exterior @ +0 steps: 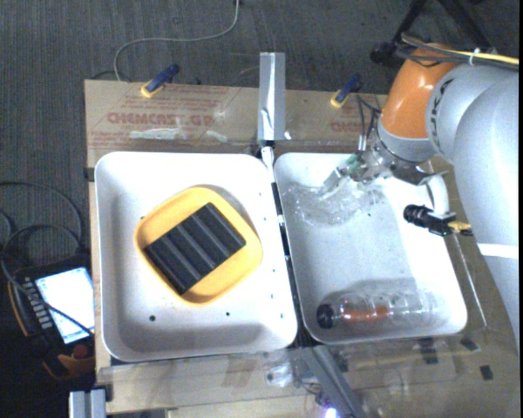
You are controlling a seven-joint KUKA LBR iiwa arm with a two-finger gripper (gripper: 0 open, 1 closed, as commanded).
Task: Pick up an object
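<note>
The gripper (359,167) stood at the far end of the right bin (385,252), just under the orange band of the arm (471,120). It was down among a piece of crumpled clear plastic (331,200), which lay against the far left corner of this bin and seemed to touch the tip of the tool. Whether the tool was released or clenched on this plastic I could not tell, because the wrist covered it and the plastic was transparent and full of glare.

The other object in the same bin was a clear bottle (379,308) with a dark cap. It lay on its side along the near wall, with its long axis from left to right and the cap to the left. It was well apart from the gripper, toward the near side.

In the left bin (113,259) lay a yellow object with a black ribbed top (198,243), turned at a slant, far from the tool.

In my judgement the plastic was the nearest target, almost directly under the gripper.
</note>
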